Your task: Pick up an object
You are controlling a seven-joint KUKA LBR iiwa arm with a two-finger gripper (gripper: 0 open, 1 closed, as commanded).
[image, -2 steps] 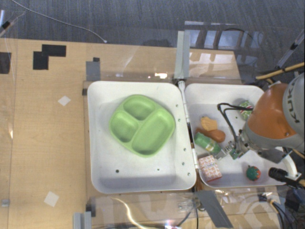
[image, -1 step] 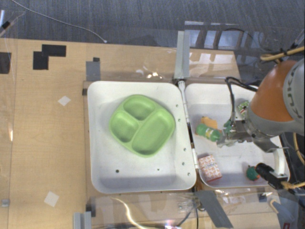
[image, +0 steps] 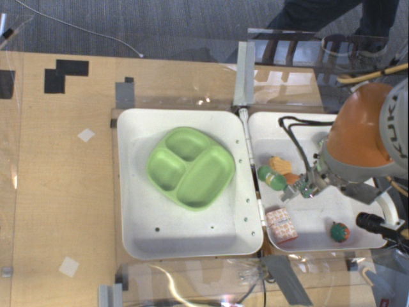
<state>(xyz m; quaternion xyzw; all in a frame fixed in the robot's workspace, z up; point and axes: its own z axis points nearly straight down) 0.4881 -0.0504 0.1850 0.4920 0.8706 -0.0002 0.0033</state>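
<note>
We see the left bin (image: 134,235) holding a smooth green three-compartment plate (image: 190,167). Right bin (image: 268,123), relative to the plate: green-and-orange toy (image: 275,174) just right, patterned pink block (image: 282,225) lower right, round red-green piece (image: 339,232) farthest. Gripper (image: 305,189) hovers beside the toy; grip state we cannot tell.

Arm: grey KUKA iiwa arm (image: 397,117) reaching in from the right edge of the camera view, seen from above.
Wrist band: broad orange band (image: 358,130) above the wrist, rounded, facing the camera.
Wrist: grey collar below the orange band, tilted down and to the left.
Gripper: small two-finger metal gripper (image: 300,189) at the arm's low left end, pointing down-left.
Cable: black cable (image: 295,136) looping from the wrist area.
</note>
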